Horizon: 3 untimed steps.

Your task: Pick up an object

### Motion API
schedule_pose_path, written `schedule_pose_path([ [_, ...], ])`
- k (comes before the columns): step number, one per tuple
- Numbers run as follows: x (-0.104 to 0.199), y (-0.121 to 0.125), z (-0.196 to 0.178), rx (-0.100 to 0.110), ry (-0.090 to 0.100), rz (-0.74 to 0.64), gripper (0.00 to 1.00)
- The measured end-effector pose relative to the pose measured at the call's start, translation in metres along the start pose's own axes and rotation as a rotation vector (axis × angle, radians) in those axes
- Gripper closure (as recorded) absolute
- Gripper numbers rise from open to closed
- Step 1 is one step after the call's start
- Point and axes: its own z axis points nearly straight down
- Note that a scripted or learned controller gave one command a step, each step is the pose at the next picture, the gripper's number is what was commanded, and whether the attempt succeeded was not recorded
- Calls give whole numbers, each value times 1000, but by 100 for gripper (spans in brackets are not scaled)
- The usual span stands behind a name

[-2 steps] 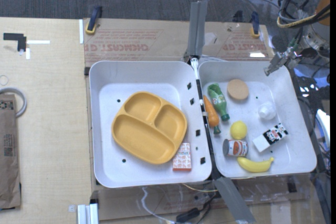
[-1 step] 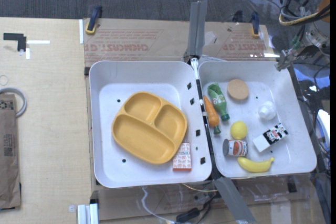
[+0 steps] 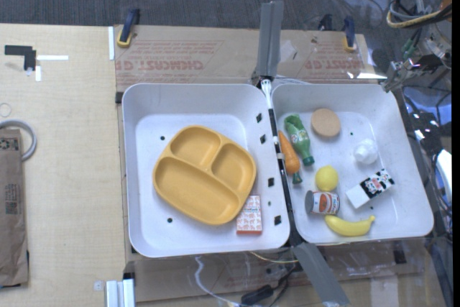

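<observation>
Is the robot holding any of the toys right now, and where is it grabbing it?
Nothing looks held. The banana, can, lemon and bottle all lie loose in the right bin.

Red print is running upside down across the cardboard sheet [image 3: 237, 57] behind the two bins — it appears to read "CHEMCAST" with "GP" beside it. The markings on the small carton [image 3: 249, 216] and the can [image 3: 322, 203] are showing too small to read.

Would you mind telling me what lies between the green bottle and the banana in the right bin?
In the camera view, a lemon and a small can lie between the green bottle and the banana.
</observation>
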Motion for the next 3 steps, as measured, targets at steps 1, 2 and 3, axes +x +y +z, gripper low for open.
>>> schedule_pose_path([
  [1,1,-1,-52,2,0,246,100],
  [2,9,-15,-196,4,1,315,100],
  [3,4,2,-207,5,0,337,100],
])
